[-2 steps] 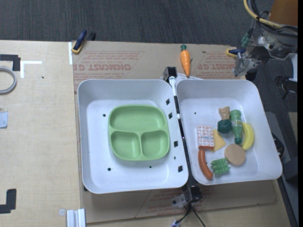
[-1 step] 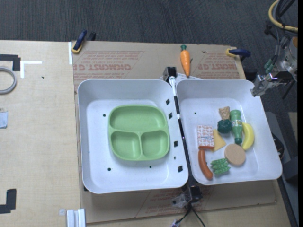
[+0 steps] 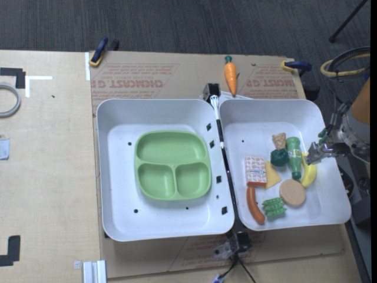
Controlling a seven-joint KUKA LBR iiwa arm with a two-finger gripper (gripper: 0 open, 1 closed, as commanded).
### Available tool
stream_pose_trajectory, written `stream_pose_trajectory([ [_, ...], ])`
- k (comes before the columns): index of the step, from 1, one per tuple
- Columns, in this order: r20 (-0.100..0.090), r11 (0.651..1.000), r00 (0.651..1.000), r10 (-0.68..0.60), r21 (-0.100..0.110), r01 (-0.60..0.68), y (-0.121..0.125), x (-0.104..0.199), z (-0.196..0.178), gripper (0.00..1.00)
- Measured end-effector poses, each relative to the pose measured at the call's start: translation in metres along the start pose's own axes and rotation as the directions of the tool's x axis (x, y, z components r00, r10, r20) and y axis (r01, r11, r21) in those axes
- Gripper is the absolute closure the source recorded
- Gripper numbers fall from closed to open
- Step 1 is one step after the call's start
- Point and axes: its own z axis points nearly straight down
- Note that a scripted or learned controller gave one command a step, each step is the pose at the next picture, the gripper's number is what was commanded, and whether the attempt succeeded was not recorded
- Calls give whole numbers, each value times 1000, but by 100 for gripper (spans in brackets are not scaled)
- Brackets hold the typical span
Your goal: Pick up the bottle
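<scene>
Dark grey carpet floor (image 3: 177, 10) beyond a pale wooden bench (image 3: 47, 175).

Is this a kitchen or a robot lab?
Probably a robot lab. The food is toys in a white bin, like the green bottle, and a robot gripper reaches in over a cardboard-covered bench held by clamps.
</scene>
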Motion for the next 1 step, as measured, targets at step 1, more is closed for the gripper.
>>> stream_pose_trajectory([
  [1, -1, 990, 990, 142, 1, -142, -20, 82, -31, 100],
])
